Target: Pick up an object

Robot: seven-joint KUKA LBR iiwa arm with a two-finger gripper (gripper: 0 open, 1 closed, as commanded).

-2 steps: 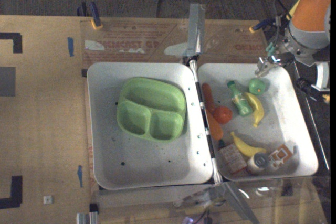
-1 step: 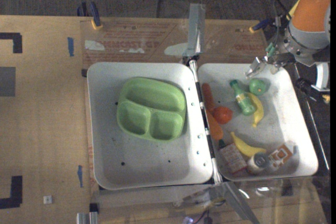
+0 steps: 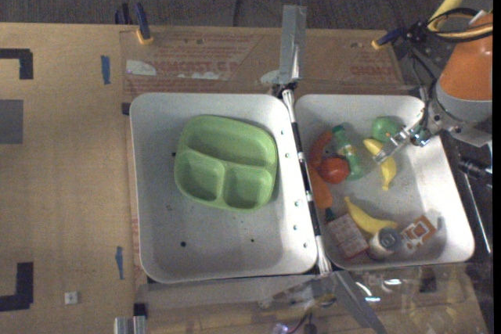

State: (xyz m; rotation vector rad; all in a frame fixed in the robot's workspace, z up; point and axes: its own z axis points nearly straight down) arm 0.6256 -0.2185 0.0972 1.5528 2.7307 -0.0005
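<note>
The right bin [image 3: 446, 176] holds several small items. A red tomato [image 3: 335, 169] lies against an orange piece [image 3: 319, 151] and a green bottle [image 3: 347, 152] near the bin's left wall. A green round object [image 3: 385, 127] sits at the back. A small yellow banana [image 3: 387, 174] lies in the middle, with a yellow piece [image 3: 372, 145] just behind it. My gripper [image 3: 390, 150] reaches in from the right and hangs directly over these two yellow items, its metal tip between them. Whether it touches either one is unclear.
The left bin [image 3: 149, 231] holds a green divided plate [image 3: 225, 163]. Along the right bin's front lie a second banana [image 3: 366, 217], a brown box [image 3: 345, 235], a round pale item [image 3: 383, 243] and an orange-and-white carton [image 3: 419, 231]. A metal divider [image 3: 291, 51] stands behind the bins.
</note>
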